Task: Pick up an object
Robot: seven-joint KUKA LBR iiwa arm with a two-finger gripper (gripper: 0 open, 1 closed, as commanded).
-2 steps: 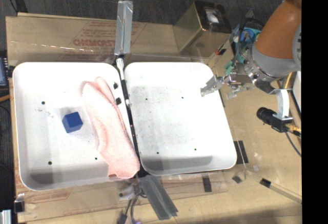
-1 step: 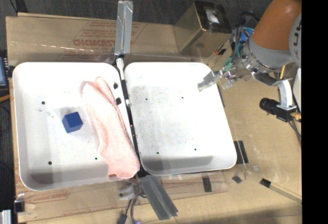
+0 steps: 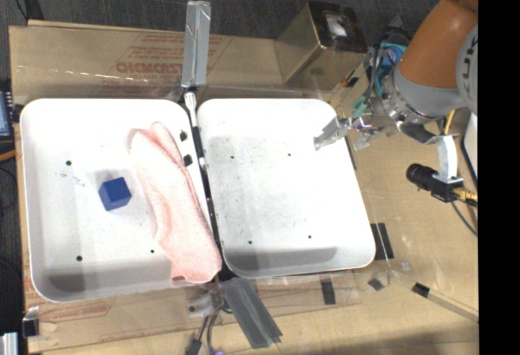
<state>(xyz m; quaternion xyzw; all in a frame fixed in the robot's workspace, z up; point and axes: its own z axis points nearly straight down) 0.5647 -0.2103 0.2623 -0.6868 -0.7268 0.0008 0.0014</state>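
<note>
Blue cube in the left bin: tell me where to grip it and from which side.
Grip the blue cube across two opposite flat side faces, coming straight down from above. It sits alone on the left bin floor, apart from the pink cloth, so its sides look reachable.

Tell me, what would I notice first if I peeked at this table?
Probably the small blue block, sitting alone on the white floor of the left bin. Right beside it, a pink towel lies rumpled along that bin's right side, up against the divider. Over at the right bin's upper right corner, the robot arm's orange band glows above its gripper.
</note>
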